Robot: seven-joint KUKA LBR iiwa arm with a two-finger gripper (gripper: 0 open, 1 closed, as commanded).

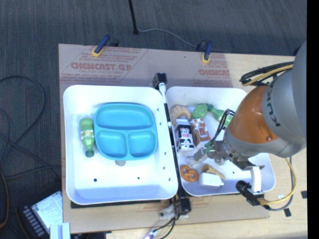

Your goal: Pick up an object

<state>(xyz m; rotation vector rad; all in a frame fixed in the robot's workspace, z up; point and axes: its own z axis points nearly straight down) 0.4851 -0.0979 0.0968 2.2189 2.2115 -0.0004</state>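
1. Pretzel (189, 173) near front of right bin (269, 183), just beside white block (211, 180): judged light, stiff, brittle; best pinched gently across outer rim.
2. Gripper (212, 151) low over right bin's middle, hovering near cow-print carton (185, 138); open or closed, cannot tell.
3. Right bin also crowded with croissant (180, 112) and green toy (201, 109).
4. Left bin (75, 178) with blue divided tray (125, 132) and green bottle (87, 136) just beside it.

two white bins (75, 183), one blue tray (124, 131), one green bottle (87, 136)
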